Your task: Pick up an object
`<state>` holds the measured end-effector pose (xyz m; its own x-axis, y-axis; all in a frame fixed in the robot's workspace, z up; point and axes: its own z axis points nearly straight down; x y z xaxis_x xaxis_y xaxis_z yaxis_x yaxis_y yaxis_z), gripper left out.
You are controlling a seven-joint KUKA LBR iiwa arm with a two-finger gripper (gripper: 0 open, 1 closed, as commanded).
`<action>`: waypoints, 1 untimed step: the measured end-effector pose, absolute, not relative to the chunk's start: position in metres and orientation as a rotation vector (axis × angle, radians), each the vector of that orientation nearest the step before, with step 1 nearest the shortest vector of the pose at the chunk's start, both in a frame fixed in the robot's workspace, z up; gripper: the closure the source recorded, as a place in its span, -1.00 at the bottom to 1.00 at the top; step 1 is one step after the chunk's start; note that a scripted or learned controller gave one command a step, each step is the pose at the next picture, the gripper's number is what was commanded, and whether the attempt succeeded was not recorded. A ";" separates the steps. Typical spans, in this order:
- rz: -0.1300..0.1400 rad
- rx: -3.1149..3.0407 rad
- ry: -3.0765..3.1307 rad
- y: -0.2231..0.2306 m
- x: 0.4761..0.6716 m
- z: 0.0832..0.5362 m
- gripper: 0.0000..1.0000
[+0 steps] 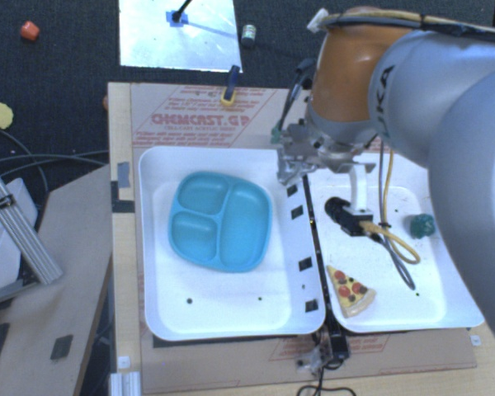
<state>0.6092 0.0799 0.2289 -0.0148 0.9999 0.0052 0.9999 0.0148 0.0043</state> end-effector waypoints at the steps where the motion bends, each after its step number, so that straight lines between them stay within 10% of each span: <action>1: -0.009 -2.208 -2.234 0.161 0.636 0.219 1.00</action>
<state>0.6362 0.1613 0.2190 -0.0117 0.9999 0.0040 0.9999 0.0116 0.0041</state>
